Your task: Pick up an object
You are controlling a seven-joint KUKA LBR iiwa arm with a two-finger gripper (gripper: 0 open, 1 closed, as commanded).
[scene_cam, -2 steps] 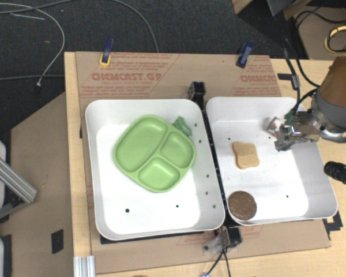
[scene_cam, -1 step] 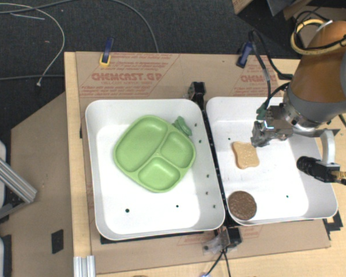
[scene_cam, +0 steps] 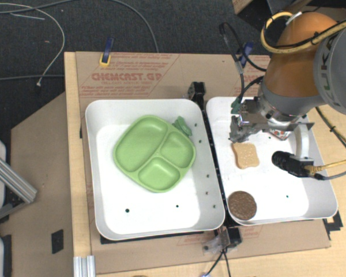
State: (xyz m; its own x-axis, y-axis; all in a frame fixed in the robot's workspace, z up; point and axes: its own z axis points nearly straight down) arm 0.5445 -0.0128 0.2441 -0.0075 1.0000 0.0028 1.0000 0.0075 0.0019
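- Claw (scene_cam: pixel 240 133) work comes first: the gripper hangs low in the right bin (scene_cam: pixel 317 203), at its upper left part, and its dark fingers point down toward the bin floor.
- Whether the claw is open or closed I cannot tell, because the wrist hardware hides the tips; nothing can be made out between them.
- Just below the claw lies a tan toast slice (scene_cam: pixel 245 155), flat on the bin floor, very near the tips; contact cannot be judged.
- Further down the same bin, close to its lower left corner, sits a round brown patty (scene_cam: pixel 241 205), well apart from the claw.
- To the right of the toast, a black cylindrical part (scene_cam: pixel 289 163) with a yellow cable sticks out near the arm.
- Across the divider, the left bin (scene_cam: pixel 104 209) holds a green divided plate (scene_cam: pixel 154 153) with a small green piece (scene_cam: pixel 183 126) at its upper right edge.
- As a judgement, the pick is at the approach stage: nothing is lifted yet, and grasping and raising an object remain, the toast being the likeliest target.
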